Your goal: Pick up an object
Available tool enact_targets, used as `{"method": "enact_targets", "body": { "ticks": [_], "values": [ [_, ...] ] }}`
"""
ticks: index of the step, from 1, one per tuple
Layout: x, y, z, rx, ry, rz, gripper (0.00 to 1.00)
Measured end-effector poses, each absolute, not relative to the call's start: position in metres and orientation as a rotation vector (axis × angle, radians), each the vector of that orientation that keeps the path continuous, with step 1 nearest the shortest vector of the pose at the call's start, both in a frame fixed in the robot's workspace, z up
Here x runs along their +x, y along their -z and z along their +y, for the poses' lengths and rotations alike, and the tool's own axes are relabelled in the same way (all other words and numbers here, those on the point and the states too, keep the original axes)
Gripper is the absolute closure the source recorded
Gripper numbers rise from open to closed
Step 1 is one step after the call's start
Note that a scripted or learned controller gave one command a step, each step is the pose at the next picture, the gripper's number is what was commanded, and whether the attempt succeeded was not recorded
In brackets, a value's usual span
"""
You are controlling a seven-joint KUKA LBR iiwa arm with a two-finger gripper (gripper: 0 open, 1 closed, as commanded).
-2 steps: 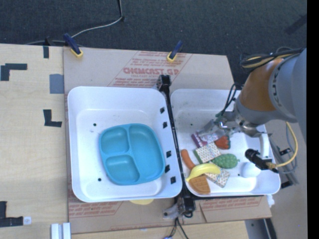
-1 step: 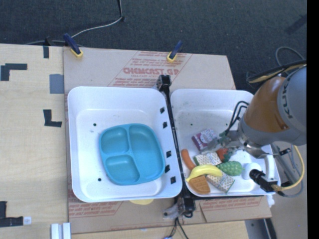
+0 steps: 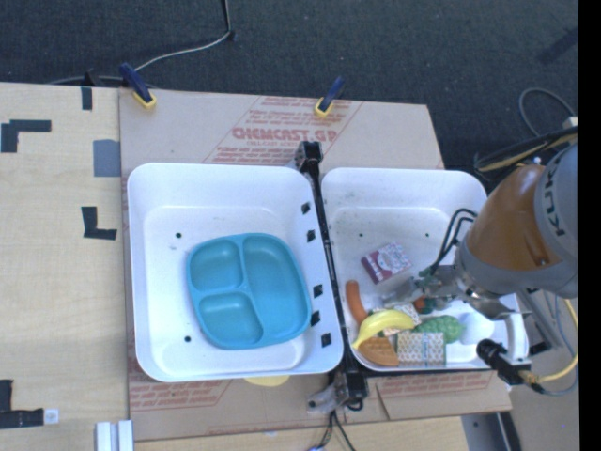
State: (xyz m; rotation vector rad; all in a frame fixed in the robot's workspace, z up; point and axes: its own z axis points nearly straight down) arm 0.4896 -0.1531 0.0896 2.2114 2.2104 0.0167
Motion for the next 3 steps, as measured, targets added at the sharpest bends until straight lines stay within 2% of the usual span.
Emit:
{"method": "enact_targets", "body": {
  "ticks": [1, 2, 3],
  "values": [
    [0.491, -0.101, -0.152, 2.212, -0.021, 2.215, 1.0],
    [0.49, -0.1, -0.152, 2.213, -0.02, 2.215, 0.0],
    [0.558, -0.087, -0.109, 2.215, -0.005, 2.221, 0.0]
  ]
}}
